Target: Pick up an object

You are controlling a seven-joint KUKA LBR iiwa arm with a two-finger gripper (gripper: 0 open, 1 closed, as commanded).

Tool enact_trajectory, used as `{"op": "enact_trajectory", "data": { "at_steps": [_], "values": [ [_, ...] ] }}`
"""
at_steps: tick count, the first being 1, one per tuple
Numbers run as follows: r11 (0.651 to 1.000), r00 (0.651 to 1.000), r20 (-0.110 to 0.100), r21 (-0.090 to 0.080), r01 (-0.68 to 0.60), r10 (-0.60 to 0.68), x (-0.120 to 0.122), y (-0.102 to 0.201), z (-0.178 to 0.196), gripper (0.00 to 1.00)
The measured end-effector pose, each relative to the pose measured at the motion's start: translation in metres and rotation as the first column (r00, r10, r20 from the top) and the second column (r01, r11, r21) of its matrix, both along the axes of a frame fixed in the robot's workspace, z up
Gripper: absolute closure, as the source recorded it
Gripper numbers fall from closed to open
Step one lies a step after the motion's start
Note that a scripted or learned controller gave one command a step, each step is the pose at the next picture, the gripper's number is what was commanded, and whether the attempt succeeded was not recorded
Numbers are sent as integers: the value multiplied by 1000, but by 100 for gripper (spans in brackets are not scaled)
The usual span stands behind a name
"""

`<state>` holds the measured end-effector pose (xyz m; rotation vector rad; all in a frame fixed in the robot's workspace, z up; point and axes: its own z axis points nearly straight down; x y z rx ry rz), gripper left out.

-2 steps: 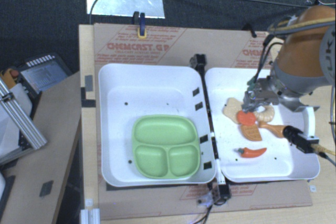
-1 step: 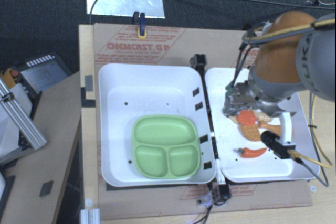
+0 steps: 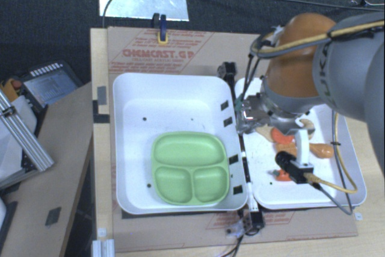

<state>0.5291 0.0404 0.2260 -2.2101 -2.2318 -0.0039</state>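
Note:
The right bin (image 3: 346,186) holds several small orange items. One orange piece (image 3: 283,136) lies just below the wrist, a longer orange piece (image 3: 322,150) lies to its right, and a small red-orange bit (image 3: 281,175) sits nearer the front. A pale curved item (image 3: 308,124) peeks out beside the arm. My gripper (image 3: 246,119) is low over the right bin's left edge, close to the divider between the bins and left of the orange pieces. The arm's bulk hides the back of this bin. I see nothing between its tips.
The left bin (image 3: 135,99) holds a green three-compartment plate (image 3: 190,167) in its front half. Black clips (image 3: 228,106) line the wall between the bins. A yellow cable (image 3: 337,188) loops over the right bin's front. Cardboard lies under both bins.

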Motion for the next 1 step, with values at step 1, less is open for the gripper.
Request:
{"op": "enact_trajectory", "data": {
  "at_steps": [1],
  "values": [
    [1000, 1000, 0, -1, 1, -1, -11, 43, -5, 100]
  ]
}}
